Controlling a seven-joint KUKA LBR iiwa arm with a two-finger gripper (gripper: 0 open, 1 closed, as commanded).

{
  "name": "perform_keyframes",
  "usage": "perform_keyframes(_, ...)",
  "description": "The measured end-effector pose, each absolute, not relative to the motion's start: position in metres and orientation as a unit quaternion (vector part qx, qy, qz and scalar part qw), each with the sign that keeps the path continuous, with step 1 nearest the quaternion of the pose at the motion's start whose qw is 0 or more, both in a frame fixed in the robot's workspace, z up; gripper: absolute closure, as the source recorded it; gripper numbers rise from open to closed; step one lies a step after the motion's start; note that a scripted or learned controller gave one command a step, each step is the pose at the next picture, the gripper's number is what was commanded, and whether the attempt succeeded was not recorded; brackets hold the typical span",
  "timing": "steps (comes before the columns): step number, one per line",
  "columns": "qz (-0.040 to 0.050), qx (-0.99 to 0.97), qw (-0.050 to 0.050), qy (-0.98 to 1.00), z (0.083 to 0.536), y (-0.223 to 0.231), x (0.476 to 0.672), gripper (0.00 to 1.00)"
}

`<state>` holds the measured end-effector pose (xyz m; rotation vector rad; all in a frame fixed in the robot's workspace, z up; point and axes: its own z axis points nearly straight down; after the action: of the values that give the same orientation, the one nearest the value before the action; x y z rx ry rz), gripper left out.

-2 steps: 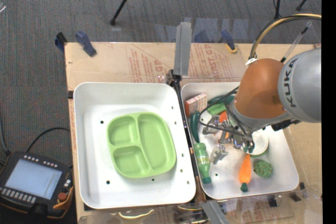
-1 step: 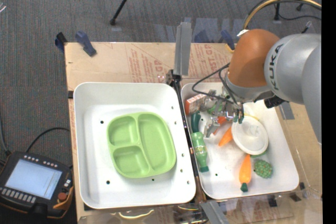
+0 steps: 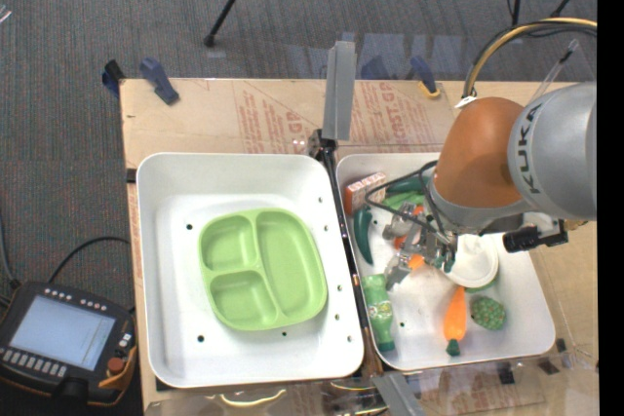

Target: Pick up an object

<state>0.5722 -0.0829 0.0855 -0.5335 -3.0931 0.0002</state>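
Reaching in from the right, a grey robot arm (image 3: 546,161) with an orange band above its wrist hangs low over the right of two shallow white bins that sit side by side on a brown surface (image 3: 234,117). Its pincer (image 3: 417,253) is down among the clutter in the right bin (image 3: 531,307), near the bin's middle. Whether its fingers are spread or closed, I cannot tell; they are tangled with small parts and cables, and nothing can be seen held between them.

The right bin holds several small things. A green bottle (image 3: 379,310) lies along its left wall, near the front. A carrot (image 3: 455,311) stands on end toward the front, and a round green ball (image 3: 488,312) rests just beside it on the right. A white cup (image 3: 473,262) sits just right of the pincer, partly under the arm. A red and white box (image 3: 369,183) lies in the back left corner, with a dark green curved thing (image 3: 363,234) below it.

The left bin (image 3: 161,209) holds a light green divided plate (image 3: 261,268) with three compartments, lying flat near the middle.

A handheld controller (image 3: 63,336) with a screen lies on the floor at the lower left.
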Motion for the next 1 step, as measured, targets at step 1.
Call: perform_keyframes(1,-0.0002,-0.196,0.002,-0.981,0.0855,-0.0835,0.5543,0.0)
